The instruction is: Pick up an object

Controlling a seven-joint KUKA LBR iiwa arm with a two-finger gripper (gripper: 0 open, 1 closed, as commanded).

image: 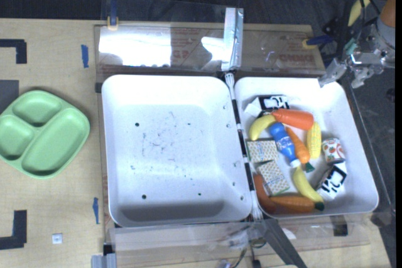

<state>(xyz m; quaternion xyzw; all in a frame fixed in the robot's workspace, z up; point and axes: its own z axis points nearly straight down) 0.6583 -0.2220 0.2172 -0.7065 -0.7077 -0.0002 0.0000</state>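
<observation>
My gripper (pixel 347 74) hangs at the right, over the back right corner of the right bin (pixel 359 135). It is open, with nothing between its fingers. The right bin holds a pile of toy items: an orange carrot (pixel 293 118), a blue bottle (pixel 285 144), a yellow banana (pixel 305 186), a second banana (pixel 259 126), two waffle-like squares (pixel 262 150), a second carrot (pixel 290 203), a black-and-white box (pixel 333 180), another one (pixel 273 101) and a small red-and-white ball (pixel 331 149). All of them lie below and to the left of the gripper.
The left bin (pixel 169 147) sits beside the right one, sharing a middle rim. A green divided plate (pixel 41 133) lies on the bench at far left. A clear plastic sheet (pixel 169 41) stands behind the bins. Cables and stands crowd the back right.
</observation>
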